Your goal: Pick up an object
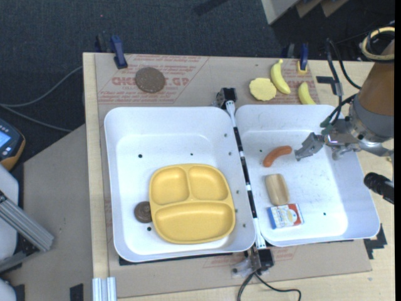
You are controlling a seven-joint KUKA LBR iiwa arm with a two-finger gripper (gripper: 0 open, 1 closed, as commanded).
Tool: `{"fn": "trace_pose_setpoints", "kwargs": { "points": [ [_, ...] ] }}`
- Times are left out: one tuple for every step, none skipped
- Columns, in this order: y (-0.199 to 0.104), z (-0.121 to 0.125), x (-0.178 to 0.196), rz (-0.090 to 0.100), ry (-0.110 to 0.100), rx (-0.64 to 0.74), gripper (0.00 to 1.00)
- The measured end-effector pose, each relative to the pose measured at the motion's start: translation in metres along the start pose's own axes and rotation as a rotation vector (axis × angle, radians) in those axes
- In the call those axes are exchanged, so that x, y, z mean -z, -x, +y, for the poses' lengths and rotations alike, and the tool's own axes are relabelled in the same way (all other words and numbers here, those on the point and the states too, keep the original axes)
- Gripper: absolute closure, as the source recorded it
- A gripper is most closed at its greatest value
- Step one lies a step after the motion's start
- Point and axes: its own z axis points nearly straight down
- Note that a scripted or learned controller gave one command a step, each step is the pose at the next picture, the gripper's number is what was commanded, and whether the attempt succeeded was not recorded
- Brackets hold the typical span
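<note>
Hovering jaws (pixel 317 144) open, empty, near sausage (pixel 277 155).

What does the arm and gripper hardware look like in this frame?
The arm enters from the right: a broad orange-brown band above a grey wrist section. Black cables loop along its upper side. The gripper is grey metal, with dark angular fingers ending in small, blocky tips. No markings can be read on it.

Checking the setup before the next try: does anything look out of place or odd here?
Yes, some items lie outside the bins: two bananas, a yellow chip-like piece and a brown cookie sit on the bench board behind them. Another brown cookie is partly tucked under the yellow tray.
</note>
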Motion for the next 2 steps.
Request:
{"fn": "trace_pose_setpoints", "kwargs": {
  "points": [
    [-0.046, -0.038, -0.116, 0.005, -0.012, 0.001, 0.0],
    [-0.044, -0.044, -0.129, 0.002, -0.005, -0.001, 0.0]
  ]
}}
